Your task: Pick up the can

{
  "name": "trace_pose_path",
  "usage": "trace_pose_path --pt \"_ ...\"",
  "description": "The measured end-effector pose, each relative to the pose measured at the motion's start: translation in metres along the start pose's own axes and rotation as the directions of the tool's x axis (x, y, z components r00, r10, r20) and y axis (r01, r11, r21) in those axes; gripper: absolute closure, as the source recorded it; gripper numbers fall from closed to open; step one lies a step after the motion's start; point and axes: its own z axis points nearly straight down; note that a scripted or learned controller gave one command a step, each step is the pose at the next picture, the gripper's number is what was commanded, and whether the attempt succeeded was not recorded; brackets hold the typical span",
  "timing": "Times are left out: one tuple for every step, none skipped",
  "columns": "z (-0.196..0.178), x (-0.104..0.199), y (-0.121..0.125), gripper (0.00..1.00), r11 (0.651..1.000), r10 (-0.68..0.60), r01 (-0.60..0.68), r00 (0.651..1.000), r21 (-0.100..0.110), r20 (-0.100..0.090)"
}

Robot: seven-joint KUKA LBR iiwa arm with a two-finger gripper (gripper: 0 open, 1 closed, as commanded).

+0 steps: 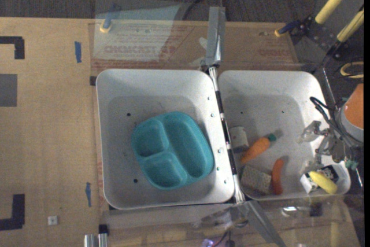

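Observation:
A small tan and white can [238, 137] lies in the right bin [272, 87], close to that bin's left wall. My gripper [322, 144] hangs over the bin's right side, well to the right of the can and apart from it. The arm's orange band [355, 111] sits at the view's right edge. Nothing can be made out in the gripper.
An orange carrot [258, 147], a brownish block [256, 179] and a red sausage-like piece [278, 175] lie right of and below the can. A yellow item on a white box [324, 181] sits just below the gripper. A teal divided plate [171, 149] lies in the left bin [115, 124].

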Motion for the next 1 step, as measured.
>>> trace_pose_path --pt "-0.0353 0.0048 0.0018 0.00 0.957 -0.291 0.291 0.956 -0.007 -0.016"
